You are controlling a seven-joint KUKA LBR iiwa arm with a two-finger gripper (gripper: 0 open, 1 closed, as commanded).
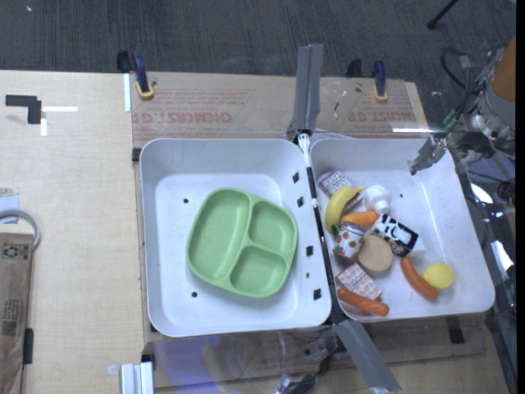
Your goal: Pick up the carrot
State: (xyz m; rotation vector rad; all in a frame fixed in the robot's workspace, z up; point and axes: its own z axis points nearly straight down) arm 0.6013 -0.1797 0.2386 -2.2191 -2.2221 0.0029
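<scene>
carrot [362, 217] is what we look for. going left to right, we see a green divided plate [242, 242] in the left bin [164, 171], then the carrot in the right bin [443, 195] just beside a banana [340, 204], and the gripper [426, 155] above that bin's far right corner; we cannot tell its finger state.

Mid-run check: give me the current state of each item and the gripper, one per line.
gripper: above right bin's back edge, holding nothing visible
carrot: lying in the right bin, untouched
banana: lying beside carrot
lemon: resting near front right
green plate: flat in left bin, compartments bare
</scene>
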